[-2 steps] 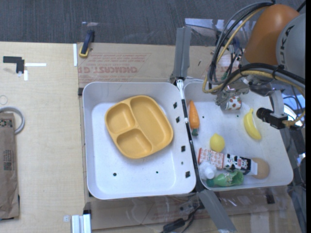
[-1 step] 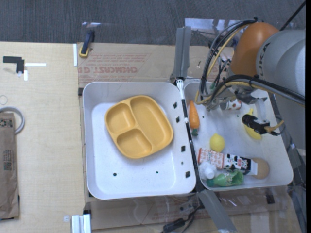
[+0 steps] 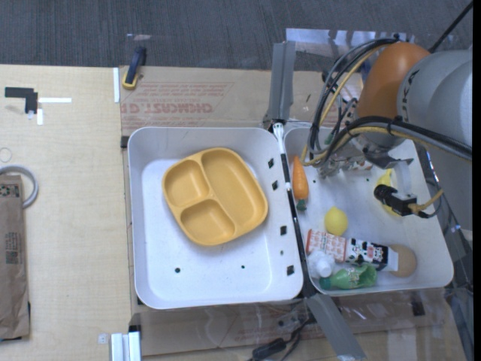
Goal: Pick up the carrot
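The carrot (image 3: 300,180) is orange with a small green end. It lies along the left wall of the right bin (image 3: 432,265), pointing away from the camera. My gripper (image 3: 336,162) hangs low over the far left part of that bin, just to the right of the carrot's upper end, below the grey arm with its orange band (image 3: 391,74). Cables and the wrist body cover much of the gripper. Nothing can be seen held in it.
The right bin also holds a yellow lemon (image 3: 336,220), a printed carton (image 3: 349,248), a green item (image 3: 350,278), a brown round item (image 3: 403,260) and a yellow piece (image 3: 387,183) behind a black cable. A yellow divided plate (image 3: 216,195) lies in the left bin (image 3: 150,277).
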Controlling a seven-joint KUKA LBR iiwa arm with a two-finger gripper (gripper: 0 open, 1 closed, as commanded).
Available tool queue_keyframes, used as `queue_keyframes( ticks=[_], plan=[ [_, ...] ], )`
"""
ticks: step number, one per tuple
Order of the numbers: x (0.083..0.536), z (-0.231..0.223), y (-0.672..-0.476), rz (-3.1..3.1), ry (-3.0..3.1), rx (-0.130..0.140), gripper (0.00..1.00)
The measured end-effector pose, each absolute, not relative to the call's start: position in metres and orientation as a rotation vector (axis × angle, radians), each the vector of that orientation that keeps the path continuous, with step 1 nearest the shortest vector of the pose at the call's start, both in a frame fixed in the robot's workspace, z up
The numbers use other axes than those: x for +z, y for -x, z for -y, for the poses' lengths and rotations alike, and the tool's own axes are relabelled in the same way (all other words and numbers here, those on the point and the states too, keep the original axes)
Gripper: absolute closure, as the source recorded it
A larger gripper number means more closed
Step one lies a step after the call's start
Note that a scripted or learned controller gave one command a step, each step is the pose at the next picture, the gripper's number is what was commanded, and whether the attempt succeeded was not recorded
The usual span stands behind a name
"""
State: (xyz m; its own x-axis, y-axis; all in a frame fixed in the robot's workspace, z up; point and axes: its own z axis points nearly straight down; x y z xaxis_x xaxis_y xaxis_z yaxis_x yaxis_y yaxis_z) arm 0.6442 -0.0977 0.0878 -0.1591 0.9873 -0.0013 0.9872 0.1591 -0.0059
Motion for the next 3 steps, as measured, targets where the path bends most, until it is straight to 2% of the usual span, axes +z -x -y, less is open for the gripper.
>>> queue_keyframes(
  ticks=[1, 3],
  plan=[
    [0.088, 0.101, -0.658, 2.203, 2.237, 0.006, 1.0],
    [0.088, 0.096, -0.597, 1.869, 2.52, 0.009, 1.0]
  ],
)
